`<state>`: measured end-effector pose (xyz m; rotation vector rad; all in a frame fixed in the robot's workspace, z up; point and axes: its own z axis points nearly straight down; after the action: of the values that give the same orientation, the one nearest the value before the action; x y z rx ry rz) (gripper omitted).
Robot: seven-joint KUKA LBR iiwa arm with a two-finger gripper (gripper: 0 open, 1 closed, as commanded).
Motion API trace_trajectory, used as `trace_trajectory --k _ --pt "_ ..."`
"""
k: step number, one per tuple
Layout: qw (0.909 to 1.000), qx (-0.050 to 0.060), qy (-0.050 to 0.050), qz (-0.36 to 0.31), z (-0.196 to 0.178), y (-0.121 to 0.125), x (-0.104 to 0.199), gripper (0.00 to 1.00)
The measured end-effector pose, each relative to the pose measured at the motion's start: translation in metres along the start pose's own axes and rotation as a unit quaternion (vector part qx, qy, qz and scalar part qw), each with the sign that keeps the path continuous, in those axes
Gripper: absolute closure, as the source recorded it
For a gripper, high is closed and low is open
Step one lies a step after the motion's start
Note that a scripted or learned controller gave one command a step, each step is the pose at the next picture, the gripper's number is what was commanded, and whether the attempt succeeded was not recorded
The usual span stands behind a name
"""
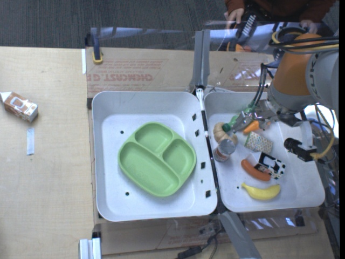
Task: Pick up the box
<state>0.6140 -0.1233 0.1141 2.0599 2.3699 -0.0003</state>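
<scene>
A small box (258,142) with a speckled green and tan pattern lies tilted in the middle of the right bin (302,198). My gripper (256,115) hangs over the bin's back part, just above and behind the box, close to an orange carrot (249,127) and a green piece (233,125). The grey arm with its orange band (294,72) comes down from the upper right. Nothing shows in the gripper's hold.
Around the box lie a tin can (225,147), a tan roll (220,129), a red sausage (253,170), a black-and-white item (270,165) and a banana (261,190). The left bin (108,198) holds a green divided plate (157,158). A small carton (20,107) lies on the bench, far left.
</scene>
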Motion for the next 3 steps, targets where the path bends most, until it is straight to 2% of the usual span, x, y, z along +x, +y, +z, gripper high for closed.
trace_trajectory --k 1,2,3 --pt "0.9973 0.001 0.001 -0.073 -0.052 -0.082 -0.021 0.0" --pt "0.997 0.001 0.0 -0.078 -0.017 -0.004 -0.011 0.0" --pt "0.9979 -0.007 -0.002 -0.065 0.015 -0.057 -0.023 0.0"
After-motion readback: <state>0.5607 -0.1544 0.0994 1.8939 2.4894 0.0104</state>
